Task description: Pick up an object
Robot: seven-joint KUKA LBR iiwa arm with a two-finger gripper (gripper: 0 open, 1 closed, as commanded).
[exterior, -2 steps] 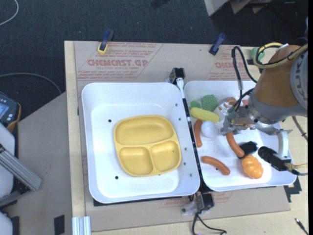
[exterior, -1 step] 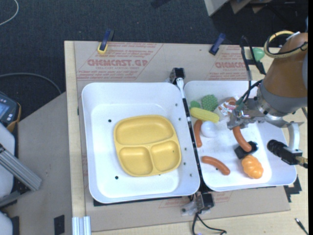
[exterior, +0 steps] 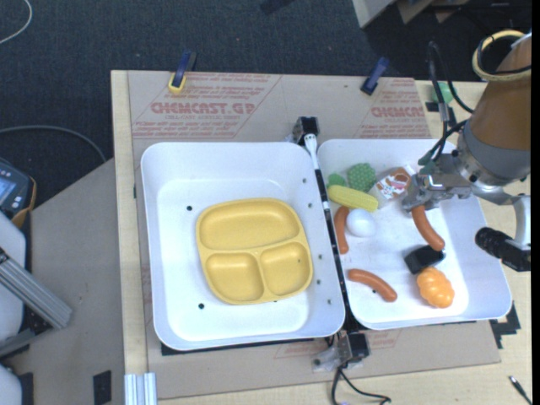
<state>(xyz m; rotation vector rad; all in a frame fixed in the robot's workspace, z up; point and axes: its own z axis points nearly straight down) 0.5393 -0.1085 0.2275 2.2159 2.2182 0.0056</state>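
Observation:
The right bin point(exterior: 481, 298) holds several toy foods: a green piece point(exterior: 362, 175), a yellow corn cob point(exterior: 353, 197), a white ball point(exterior: 361, 223), a red-and-white packet point(exterior: 393, 184), a black block point(exterior: 422, 260) and an orange fruit point(exterior: 435, 288). Three sausages lie there too, one at the left wall point(exterior: 341, 229), one near the front point(exterior: 372, 283), one to the right point(exterior: 429, 229). My gripper point(exterior: 423, 194) hangs low over the bin's back right part, just above the upper end of the right sausage and beside the packet.
In the left bin point(exterior: 164, 226) lies a yellow compartment tray point(exterior: 251, 249). Clamps sit between the bins at the back point(exterior: 305, 130) and front point(exterior: 348, 348). The arm's grey and orange body point(exterior: 502, 121) covers the right bin's far right corner.

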